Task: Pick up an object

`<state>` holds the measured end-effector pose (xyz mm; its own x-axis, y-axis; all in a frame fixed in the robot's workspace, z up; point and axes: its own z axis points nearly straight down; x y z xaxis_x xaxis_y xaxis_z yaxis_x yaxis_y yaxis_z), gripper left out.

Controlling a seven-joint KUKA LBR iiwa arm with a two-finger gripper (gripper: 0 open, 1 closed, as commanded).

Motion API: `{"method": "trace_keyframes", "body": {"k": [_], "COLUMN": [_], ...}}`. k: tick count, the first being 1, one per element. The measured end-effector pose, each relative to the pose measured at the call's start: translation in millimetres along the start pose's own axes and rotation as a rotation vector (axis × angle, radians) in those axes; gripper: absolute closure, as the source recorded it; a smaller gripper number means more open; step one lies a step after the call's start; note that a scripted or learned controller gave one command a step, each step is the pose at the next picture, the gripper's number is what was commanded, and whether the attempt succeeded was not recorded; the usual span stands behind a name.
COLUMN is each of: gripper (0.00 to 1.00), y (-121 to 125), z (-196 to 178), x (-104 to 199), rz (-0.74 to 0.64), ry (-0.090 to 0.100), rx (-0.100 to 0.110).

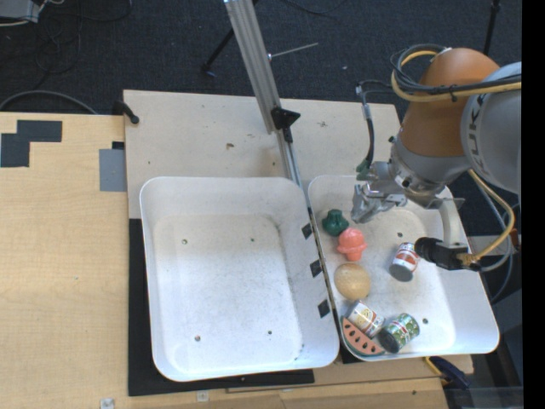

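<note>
Gripper point(368, 209) hovers over right bin point(464, 313), near green toy point(335, 222); fingers look narrowly apart, holding nothing; objects cluster along divider side.

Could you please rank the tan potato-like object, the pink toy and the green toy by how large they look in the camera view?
1. Tan potato-like object
2. Pink toy, only slightly smaller, so this is unsure
3. Green toy, clearly smallest
</note>
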<state>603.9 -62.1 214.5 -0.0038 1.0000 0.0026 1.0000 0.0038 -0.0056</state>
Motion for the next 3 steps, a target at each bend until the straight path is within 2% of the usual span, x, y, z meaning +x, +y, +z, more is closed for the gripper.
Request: {"method": "trace_keyframes", "body": {"k": [3], "gripper": [1.0], "y": [-37.3], "z": [7.2], "x": [134.3], "rz": [0.0], "ry": [-0.001], "rx": [0.002]}}
